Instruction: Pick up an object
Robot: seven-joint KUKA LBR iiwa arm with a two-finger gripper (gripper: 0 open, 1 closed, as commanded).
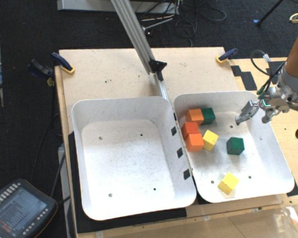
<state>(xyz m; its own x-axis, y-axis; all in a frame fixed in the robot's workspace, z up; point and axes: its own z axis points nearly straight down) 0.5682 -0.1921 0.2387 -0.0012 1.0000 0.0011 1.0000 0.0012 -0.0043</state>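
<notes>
The right bin (pixel 274 168) holds several small blocks. Three orange blocks (pixel 193 136) are clustered near its left wall, with a dark green block (pixel 208 115) touching the top one. A yellow block (pixel 210 139) lies beside the lowest orange one. A second green block (pixel 235 146) sits alone near the middle, and another yellow block (pixel 228 182) lies near the front. My gripper (pixel 256 114) hangs over the bin's upper right part, above and to the right of the lone green block. It is open, with nothing between its fingers.
The left bin (pixel 84 146) stands beside the right one, their walls touching at the centre. A slanted metal rail (pixel 135 33) runs down to the bins' junction. Clamps (pixel 62 62) sit at the bench's back corners. A teach pendant (pixel 18 214) lies at lower left.
</notes>
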